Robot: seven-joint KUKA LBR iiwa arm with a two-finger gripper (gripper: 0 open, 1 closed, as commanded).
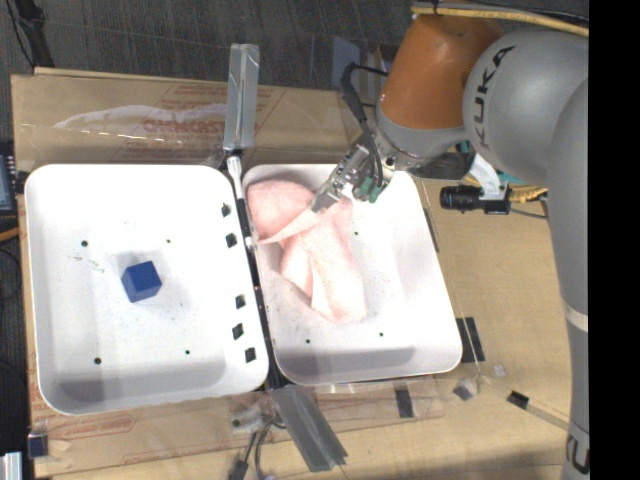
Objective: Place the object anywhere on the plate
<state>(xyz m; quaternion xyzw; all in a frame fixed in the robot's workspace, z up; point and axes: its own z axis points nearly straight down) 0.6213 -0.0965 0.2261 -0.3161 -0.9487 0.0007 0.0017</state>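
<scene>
Gripper [338,190]: over right bin's far edge, fingers apparently pinching the crumpled pale pink cloth [318,258]; grip partly blurred
Small blue cube [142,279]: left white bin [60,208] floor
Plate: pink disc [272,204], mostly cloth-covered

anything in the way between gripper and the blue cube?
Only the adjoining bin walls. The gripper is at the pink cloth in the right bin; the blue cube lies uncovered in the left bin.

Blue cube [142,280] lies in left bin [60,268].
</scene>
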